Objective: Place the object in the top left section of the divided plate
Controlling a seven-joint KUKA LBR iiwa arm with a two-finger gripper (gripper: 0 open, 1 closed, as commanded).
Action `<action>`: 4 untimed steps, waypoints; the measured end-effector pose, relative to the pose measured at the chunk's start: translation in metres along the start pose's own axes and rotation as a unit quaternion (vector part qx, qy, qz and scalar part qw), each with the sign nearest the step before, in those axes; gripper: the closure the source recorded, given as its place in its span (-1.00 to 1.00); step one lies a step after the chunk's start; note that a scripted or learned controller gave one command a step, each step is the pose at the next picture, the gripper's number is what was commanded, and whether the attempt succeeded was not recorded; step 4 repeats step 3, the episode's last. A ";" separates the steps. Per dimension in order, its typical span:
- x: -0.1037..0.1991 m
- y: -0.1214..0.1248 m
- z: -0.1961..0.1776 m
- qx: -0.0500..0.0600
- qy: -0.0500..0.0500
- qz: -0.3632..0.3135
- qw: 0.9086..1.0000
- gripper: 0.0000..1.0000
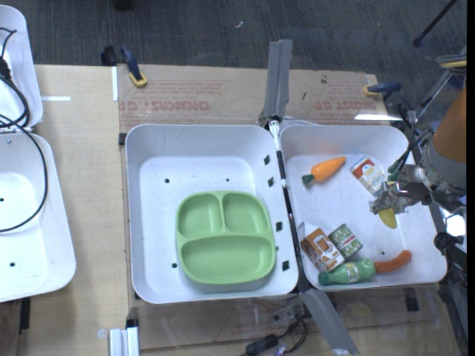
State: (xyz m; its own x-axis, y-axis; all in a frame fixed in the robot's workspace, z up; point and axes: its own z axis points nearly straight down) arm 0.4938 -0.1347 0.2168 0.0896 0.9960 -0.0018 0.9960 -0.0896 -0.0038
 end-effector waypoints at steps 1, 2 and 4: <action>-0.014 0.003 0.003 0.000 0.000 0.053 0.999 1.00; 0.064 -0.014 -0.015 0.000 0.000 -0.084 0.997 1.00; 0.100 0.013 -0.006 0.000 0.000 -0.118 0.993 1.00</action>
